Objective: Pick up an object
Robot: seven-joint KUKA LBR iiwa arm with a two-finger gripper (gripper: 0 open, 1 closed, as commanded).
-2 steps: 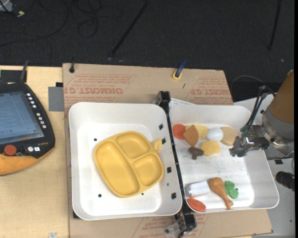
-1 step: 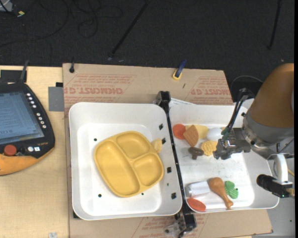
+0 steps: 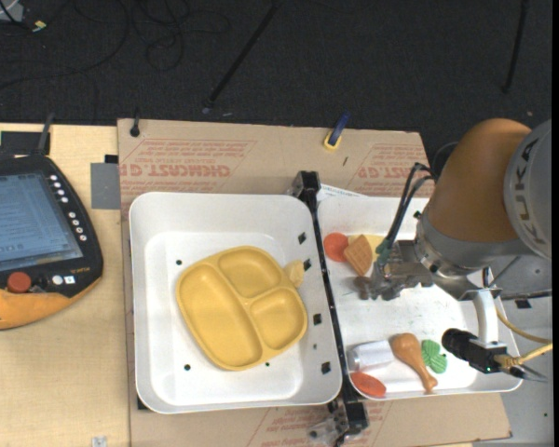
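My gripper (image 3: 380,288) hangs low over the middle of the right bin (image 3: 405,214), under the grey and orange arm. Just up and left of it lie a red round piece (image 3: 335,245) and a tan-orange wedge (image 3: 359,253), close together. Toward the bin's front edge rest a white block (image 3: 371,353), a flat red piece (image 3: 369,386), a tan drumstick-shaped toy (image 3: 413,353) and a green ridged piece (image 3: 433,355). Nothing can be seen held by the gripper.
The left bin (image 3: 158,222) holds a yellow divided plate (image 3: 242,305). A black divider bar (image 3: 319,277) runs between the bins. A teach pendant (image 3: 33,240) lies on the bench at far left. The arm's body covers the right bin's right side.
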